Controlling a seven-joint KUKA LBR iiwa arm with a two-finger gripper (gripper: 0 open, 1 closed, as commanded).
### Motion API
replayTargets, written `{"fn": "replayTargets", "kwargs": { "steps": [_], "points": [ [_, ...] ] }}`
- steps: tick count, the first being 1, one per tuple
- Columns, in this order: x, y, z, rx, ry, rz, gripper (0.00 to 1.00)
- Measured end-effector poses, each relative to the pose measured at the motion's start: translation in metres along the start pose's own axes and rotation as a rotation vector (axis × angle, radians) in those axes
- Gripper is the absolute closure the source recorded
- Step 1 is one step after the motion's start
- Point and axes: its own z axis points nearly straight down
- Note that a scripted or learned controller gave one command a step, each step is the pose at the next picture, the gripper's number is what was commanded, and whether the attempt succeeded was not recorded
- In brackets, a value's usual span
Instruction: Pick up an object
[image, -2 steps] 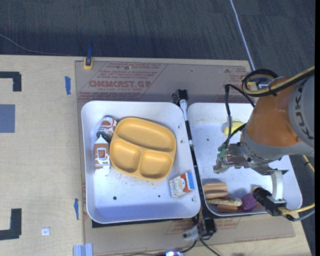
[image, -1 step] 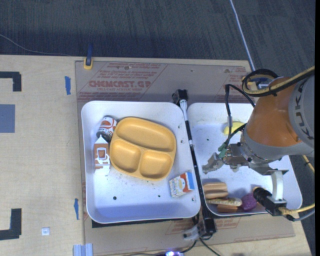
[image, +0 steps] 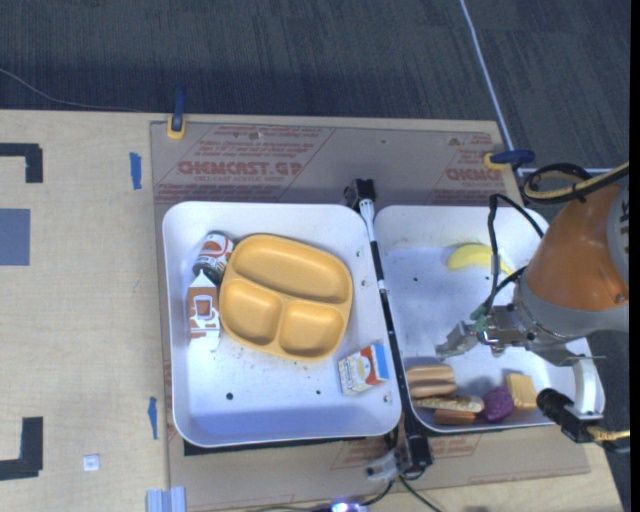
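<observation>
My gripper (image: 456, 343) hangs low over the middle of the right bin (image: 420, 270), above bare bin floor. I see nothing held in it. Just below it lie a toy bun (image: 431, 379) and a toy hot dog (image: 450, 405) at the bin's front edge. A purple toy (image: 498, 404) and a yellow cheese block (image: 521, 389) lie to the right of those. A yellow banana (image: 468, 257) rests at the back of the same bin, partly behind a black cable.
The left bin (image: 200, 400) holds a yellow divided plate (image: 284, 295), a can (image: 211, 256), an orange and white box (image: 203, 311) and a small carton (image: 362, 369). The orange-banded arm (image: 580, 265) covers the right bin's right side.
</observation>
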Motion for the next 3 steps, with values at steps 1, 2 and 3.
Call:
{"fn": "replayTargets", "kwargs": {
  "steps": [1,2,3],
  "points": [
    [0.000,0.001,0.042,-0.005,-0.001,0.000,0.00],
    [0.000,0.002,0.032,-0.008,-0.002,0.000,1.00],
    [0.077,0.001,-0.048,-0.004,0.000,-0.002,1.00]
  ]
}}
